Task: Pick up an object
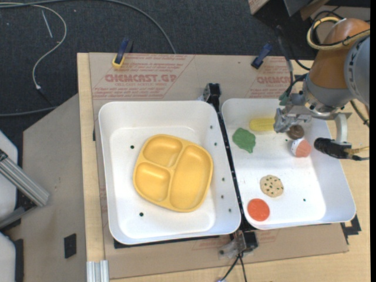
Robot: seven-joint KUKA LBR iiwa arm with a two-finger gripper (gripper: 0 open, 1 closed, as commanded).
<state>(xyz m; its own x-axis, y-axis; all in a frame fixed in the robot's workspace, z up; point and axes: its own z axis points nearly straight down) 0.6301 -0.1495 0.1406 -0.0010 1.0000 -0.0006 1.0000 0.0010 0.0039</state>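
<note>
Hand over right bin — cookie, green piece inside

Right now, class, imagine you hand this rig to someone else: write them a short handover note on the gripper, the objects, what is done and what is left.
Gripper: low over the far end of the right bin, next to the yellow item; nothing visibly between its fingers.
Objects: in the right bin, green piece, yellow item, cookie, orange-red disc, and a small pink-and-white object just beside the gripper. Yellow divided plate lies in the left bin.
Done: approach only; nothing lifted.
Left: grasp one object and raise it.
</note>
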